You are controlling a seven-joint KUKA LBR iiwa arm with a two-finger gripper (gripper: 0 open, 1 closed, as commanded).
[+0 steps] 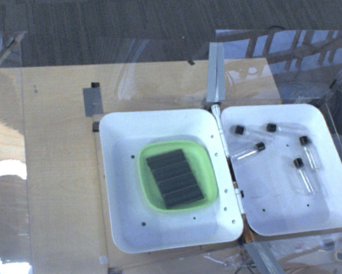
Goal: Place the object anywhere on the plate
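A green square plate [204, 160] sits in the middle of the left white bin [120, 168]. A dark grey ribbed slab [174, 178] lies flat on the plate, turned slightly off square. In the right bin [339, 195] lie several clear vials with black caps: one near the divider [249, 150], two toward the back [240, 130] [272, 128], and two on the right side [308, 150] [303, 173].
Both bins rest on a wooden bench. A grey metal bracket [215, 75] rises behind the seam between the bins. A small grey block [92, 100] stands off the left bin's back corner. Clear panels with glare cover the bench at left.
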